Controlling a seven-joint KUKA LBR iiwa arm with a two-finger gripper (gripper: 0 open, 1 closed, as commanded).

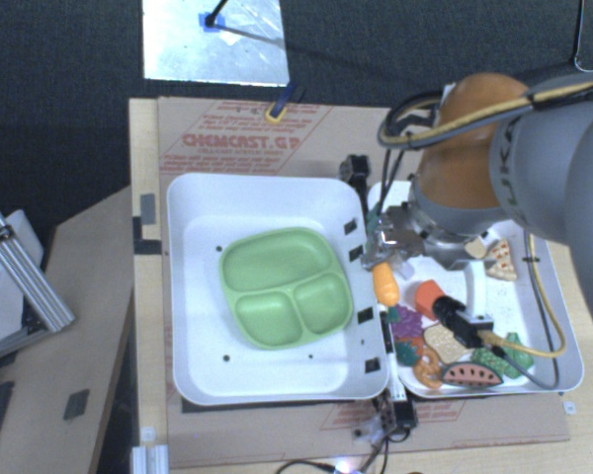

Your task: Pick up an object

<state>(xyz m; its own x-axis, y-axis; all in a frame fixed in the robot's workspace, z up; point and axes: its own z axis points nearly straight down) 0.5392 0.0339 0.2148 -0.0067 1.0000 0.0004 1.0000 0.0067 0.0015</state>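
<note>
The arm (514, 156) hides the end effector and much of the right bin (563, 363).

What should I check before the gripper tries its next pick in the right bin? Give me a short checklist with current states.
1. Gripper over the right bin: ok, it sits at the bin's left edge.
2. Target under it: ok, the orange carrot lies just below.
3. Object already between the fingers: cannot tell.
4. Room around the carrot: not ok, purple grapes and the bin wall crowd it.
5. Green divided plate in the left bin out of the way: ok.
</note>
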